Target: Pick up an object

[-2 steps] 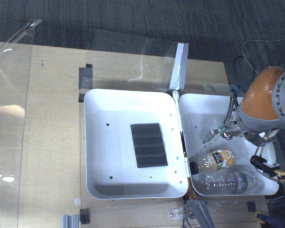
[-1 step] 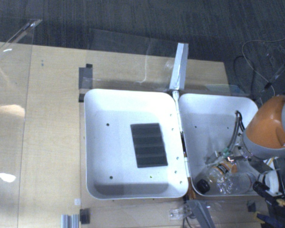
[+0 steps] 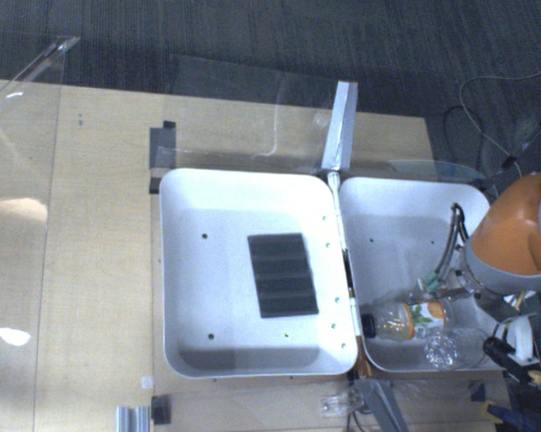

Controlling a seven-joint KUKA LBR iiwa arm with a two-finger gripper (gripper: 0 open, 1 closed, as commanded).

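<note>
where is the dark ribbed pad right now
The dark ribbed pad lies flat near the middle of the left bin, slightly toward the divider shared with the right bin, apart from the clear bottle there.

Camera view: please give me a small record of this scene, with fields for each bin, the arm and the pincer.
left bin: holds a dark ribbed pad, lying flat near the middle
right bin: holds a clear bottle on its side and a crumpled clear piece, near the front
arm: over the right bin's right side
pincer: open or shut cannot be told
</note>
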